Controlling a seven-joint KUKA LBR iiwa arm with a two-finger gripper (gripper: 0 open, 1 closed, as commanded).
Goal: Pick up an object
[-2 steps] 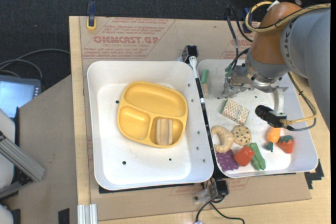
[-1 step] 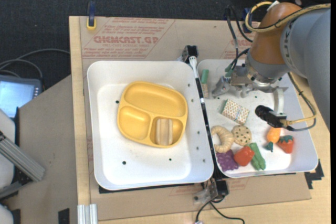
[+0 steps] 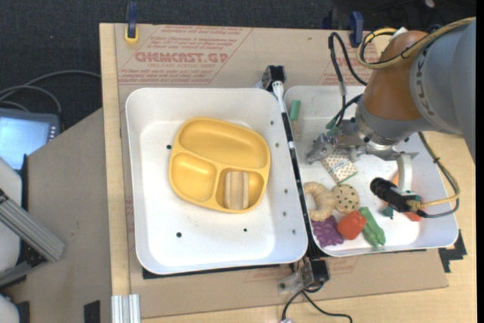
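Camera view: pincer (image 3: 330,145) tips behind wrist.

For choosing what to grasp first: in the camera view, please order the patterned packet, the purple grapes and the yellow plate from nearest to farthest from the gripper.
From the gripper, in the right bin:
1. Patterned packet, just below it.
2. Purple grapes, at that bin's near edge.
3. Yellow plate, in the left bin.

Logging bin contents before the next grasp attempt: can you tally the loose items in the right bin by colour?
Purple: 1, grapes
Red: 1, tomato-like piece
Green: 2, leafy piece and small piece at the far wall
Tan: 2, cookie and curved piece
Patterned white: 1, packet
Total: 7
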